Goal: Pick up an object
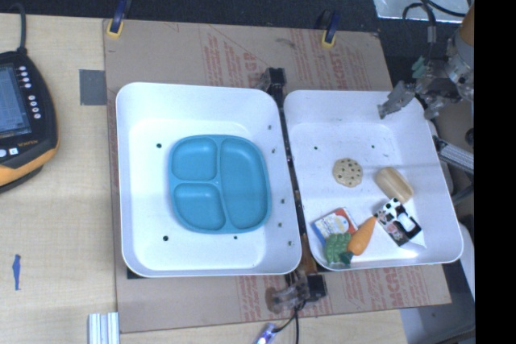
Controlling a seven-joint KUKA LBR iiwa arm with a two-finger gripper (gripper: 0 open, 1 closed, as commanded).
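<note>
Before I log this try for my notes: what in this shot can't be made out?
- Gripper, camera view: small and dark at the right bin's far corner; finger state unreadable.
- Arm: cut off by the frame's right side.
- Black-and-white object: too small to identify.
- Small packet: print unreadable, corner hidden under the toy carrot's green top.
- Teach pendant: cut by the left edge.

Bright, even overhead light gives soft shadows, slightly overexposes the white bins [201, 258], and detail is somewhat soft.
</note>
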